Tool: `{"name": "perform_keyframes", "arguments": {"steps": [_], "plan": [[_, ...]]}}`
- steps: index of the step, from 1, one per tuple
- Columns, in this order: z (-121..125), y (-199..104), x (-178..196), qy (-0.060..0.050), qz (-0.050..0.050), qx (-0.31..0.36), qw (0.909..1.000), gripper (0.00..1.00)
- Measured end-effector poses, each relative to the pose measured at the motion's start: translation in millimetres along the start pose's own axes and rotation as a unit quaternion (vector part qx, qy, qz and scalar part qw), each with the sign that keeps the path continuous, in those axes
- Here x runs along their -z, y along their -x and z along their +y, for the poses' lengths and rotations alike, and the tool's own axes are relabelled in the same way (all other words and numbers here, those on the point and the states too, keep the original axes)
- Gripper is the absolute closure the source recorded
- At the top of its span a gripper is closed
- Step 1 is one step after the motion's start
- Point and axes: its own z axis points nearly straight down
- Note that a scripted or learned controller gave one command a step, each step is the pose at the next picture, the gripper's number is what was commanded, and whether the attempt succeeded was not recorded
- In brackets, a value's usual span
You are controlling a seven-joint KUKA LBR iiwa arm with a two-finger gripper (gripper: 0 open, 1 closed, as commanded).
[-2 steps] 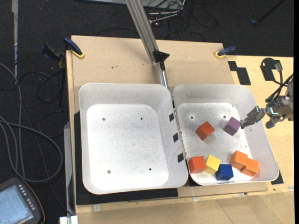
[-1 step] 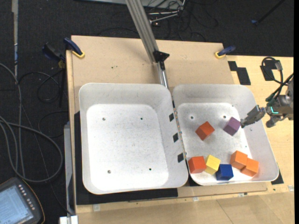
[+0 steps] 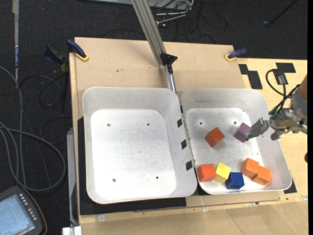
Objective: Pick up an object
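Bins: left bin point(image 3: 98, 131) holds no blocks; all blocks lie in right bin point(image 3: 254, 102).
Arm: reaches over right bin's right rim, mostly cut off by frame edge.
Gripper point(image 3: 257, 128): beside purple block point(image 3: 241, 131), touching or nearly; spread or pinched — cannot tell.
Progress: nothing lifted; grasp and lift left.
Other blocks: along right bin's near wall, untouched.
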Motion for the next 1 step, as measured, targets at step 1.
{"name": "perform_keyframes", "arguments": {"steps": [1], "plan": [[-4.4, 0.5, -44.1, 0.0, 0.0, 0.0, 1.0, 0.0]]}}
